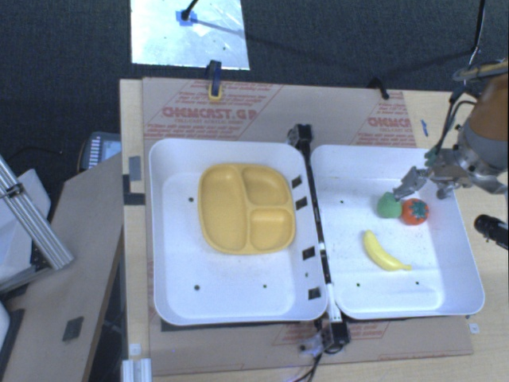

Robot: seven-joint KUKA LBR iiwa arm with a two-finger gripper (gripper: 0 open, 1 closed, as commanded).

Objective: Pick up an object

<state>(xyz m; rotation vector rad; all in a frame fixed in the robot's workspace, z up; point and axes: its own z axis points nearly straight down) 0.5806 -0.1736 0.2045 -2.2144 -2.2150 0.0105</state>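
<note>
The right bin (445, 293) holds three toy foods. A small green piece (388, 205) lies touching a red, tomato-like piece (414, 212) near the bin's middle right. A yellow banana (385, 252) lies a little in front of them. My gripper (423, 188) hangs just behind and above the green and red pieces, reaching in from the right. Its two grey fingers (408, 183) are spread apart, and I see nothing between them.
The left bin (171, 293) carries a yellow divided plate (245, 208). A black hinge strip (310, 213) runs between the bins. The arm's grey body (487, 134) and cables stand over the right bin's far right corner.
</note>
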